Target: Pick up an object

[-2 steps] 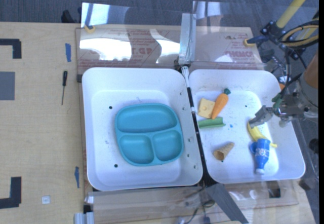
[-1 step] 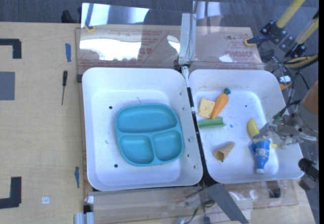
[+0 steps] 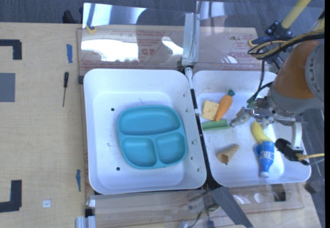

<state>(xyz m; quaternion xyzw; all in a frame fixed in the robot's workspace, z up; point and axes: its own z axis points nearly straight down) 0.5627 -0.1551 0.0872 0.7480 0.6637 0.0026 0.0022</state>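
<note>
The arm (image 3: 299, 75) reaches in from the right over the right bin (image 3: 304, 170), with the gripper (image 3: 242, 117) low above the bin floor, just right of the carrot (image 3: 223, 107) and the cheese wedge (image 3: 209, 110). How far the gripper is open I cannot tell, and nothing shows between its tips. This looks like the approach step, before any grasp. Nearby lie a green bean (image 3: 215, 125), a banana (image 3: 257, 131), a blue bottle (image 3: 265, 156) and a cone (image 3: 227, 153). The left bin (image 3: 98, 87) holds a teal tray (image 3: 151, 135). Next, the gripper likely needs to settle over one item, probably the carrot or bean, descend, and close squarely on it without nudging its neighbours.
</note>
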